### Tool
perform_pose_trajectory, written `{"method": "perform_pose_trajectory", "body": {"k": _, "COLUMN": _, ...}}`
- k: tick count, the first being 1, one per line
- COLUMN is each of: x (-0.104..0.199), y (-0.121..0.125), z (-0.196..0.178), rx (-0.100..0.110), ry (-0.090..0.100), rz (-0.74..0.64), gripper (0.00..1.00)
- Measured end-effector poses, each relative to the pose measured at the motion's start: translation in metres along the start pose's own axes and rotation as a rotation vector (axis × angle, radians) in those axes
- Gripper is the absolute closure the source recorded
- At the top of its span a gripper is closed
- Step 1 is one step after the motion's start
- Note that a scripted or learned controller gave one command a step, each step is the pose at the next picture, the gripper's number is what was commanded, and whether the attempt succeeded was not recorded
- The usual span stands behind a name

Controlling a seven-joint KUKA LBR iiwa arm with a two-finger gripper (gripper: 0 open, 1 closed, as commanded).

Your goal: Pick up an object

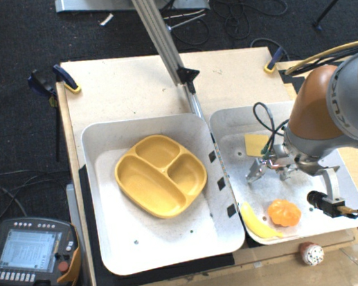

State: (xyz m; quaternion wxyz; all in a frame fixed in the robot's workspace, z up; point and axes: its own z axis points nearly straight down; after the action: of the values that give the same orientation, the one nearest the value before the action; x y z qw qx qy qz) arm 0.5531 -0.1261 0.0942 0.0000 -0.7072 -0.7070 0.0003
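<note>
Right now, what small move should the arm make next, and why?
Probably shift the gripper toward the near edge of the right white bin, over the round orange fruit. It hangs above bare bin floor; the fruit and the yellow banana lie nearer the camera.

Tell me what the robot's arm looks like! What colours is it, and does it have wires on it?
The arm is thick, round and grey, with a shiny orange band above the wrist. Black cables loop off the wrist, and thin red and green wires sit beside them. The gripper at the end is small, silvery metal. A yellow and black hose runs along the top of the arm.
</note>
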Motion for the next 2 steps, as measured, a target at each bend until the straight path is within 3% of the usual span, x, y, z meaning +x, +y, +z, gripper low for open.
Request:
{"method": "perform_pose_trajectory", "body": {"k": 1, "x": 0.000, "y": 0.001, "z": -0.012, "rx": -0.003, "ry": 0.000, "rz": 0.000, "gripper": 1.00}}
{"method": "perform_pose_trajectory", "body": {"k": 2, "x": 0.001, "y": 0.004, "z": -0.075, "rx": -0.007, "ry": -0.001, "rz": -0.003, "gripper": 1.00}}
